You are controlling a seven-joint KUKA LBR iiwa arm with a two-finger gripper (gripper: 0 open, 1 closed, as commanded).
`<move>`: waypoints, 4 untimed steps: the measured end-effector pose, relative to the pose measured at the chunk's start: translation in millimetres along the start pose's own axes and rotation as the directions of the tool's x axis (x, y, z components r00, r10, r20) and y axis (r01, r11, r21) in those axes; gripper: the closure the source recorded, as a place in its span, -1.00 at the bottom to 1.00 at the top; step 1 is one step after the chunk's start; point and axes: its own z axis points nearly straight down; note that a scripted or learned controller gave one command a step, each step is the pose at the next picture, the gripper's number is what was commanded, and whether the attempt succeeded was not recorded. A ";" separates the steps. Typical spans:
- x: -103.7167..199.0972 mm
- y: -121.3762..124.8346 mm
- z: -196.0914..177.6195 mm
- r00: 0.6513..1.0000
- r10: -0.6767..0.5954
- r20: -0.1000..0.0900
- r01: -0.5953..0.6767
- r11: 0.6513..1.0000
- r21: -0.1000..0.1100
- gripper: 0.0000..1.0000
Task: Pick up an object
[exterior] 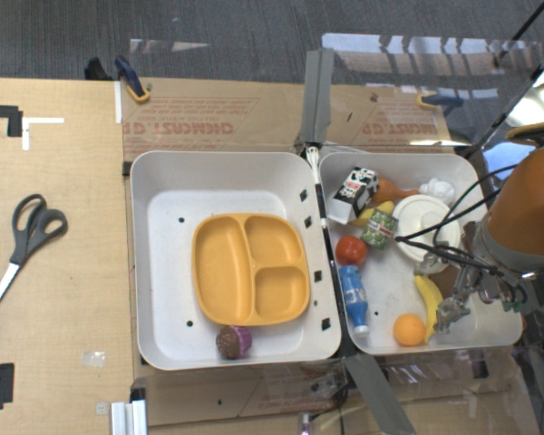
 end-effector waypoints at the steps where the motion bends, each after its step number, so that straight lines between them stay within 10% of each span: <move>1: -85.8 65.2 7.4 0.976 0.215 -0.014 -0.215 0.977 -0.004 -1.00; 2: -87.5 65.7 -2.7 0.977 0.212 -0.010 -0.212 0.977 -0.003 1.00; 3: -87.2 27.6 6.6 0.741 -0.672 -0.002 0.672 0.741 -0.013 1.00; 4: -87.2 27.7 6.6 0.741 -0.672 -0.002 0.672 0.741 -0.014 -1.00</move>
